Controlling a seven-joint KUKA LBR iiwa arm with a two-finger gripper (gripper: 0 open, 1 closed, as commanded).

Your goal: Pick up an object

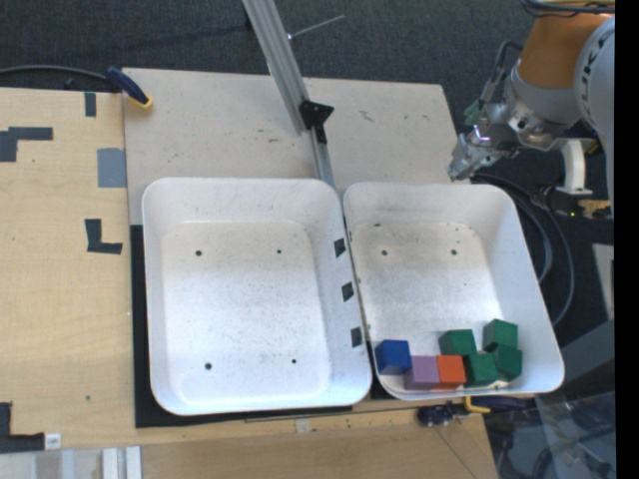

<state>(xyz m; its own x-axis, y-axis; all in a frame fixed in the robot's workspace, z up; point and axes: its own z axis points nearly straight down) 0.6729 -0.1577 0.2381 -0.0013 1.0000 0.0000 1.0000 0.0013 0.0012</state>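
Observation:
Several small blocks lie along the near edge of the right bin (519,230): a blue cube (393,355), a purple block (425,370), an orange block (451,369) and green blocks (485,352) bunched at the near right corner. The gripper (467,156) hangs above the far right corner of the right bin, just outside its rim, well away from the blocks. Nothing shows between its fingers.
The left bin (150,267) sits beside the right one. A slanted metal pole (285,63) with a black clamp crosses the bench behind the bins. Black cables run at the right of the bench. A blue-and-yellow clamp (130,87) lies at the far left.

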